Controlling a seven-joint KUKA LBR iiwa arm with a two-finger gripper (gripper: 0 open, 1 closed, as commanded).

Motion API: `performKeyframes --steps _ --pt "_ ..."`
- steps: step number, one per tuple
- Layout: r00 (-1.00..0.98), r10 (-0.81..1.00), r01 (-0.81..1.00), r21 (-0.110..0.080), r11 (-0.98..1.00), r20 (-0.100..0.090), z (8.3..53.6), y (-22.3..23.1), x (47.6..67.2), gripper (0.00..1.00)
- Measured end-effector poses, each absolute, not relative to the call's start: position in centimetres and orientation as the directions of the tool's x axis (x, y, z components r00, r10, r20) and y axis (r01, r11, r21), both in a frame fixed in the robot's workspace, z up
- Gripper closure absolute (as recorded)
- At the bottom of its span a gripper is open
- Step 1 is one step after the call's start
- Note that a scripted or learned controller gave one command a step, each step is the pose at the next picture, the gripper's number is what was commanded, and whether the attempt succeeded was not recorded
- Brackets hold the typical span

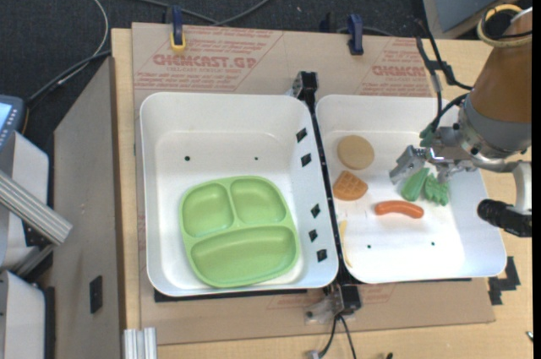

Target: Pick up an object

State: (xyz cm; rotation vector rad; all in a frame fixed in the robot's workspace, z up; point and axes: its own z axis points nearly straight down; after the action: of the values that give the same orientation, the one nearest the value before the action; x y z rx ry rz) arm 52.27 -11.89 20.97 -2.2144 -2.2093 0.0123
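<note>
Three foods beside tool (pixel 417 169): cookie (pixel 356 152), waffle (pixel 349 186), sausage (pixel 398 210).

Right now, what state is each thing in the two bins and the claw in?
Green divided tray: flat in left bin, compartments bare.
Round cookie: lying loose in right bin.
Waffle: lying loose, below the cookie.
Hot dog: lying flat, untouched.
Green leafy toy: directly under the claw.
</note>
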Motion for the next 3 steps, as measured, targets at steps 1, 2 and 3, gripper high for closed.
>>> performKeyframes --steps 1,2,3 --pt "-0.001 1.0 1.0 -0.002 0.001 0.002 21.6 -11.9 52.6 0.0" --pt "0.001 1.0 1.0 -0.006 -0.001 0.003 17.4 -11.9 52.4 0.0" --pt "0.0 1.0 1.0 -0.007 0.0 0.003 11.3 -11.2 52.4 0.0"
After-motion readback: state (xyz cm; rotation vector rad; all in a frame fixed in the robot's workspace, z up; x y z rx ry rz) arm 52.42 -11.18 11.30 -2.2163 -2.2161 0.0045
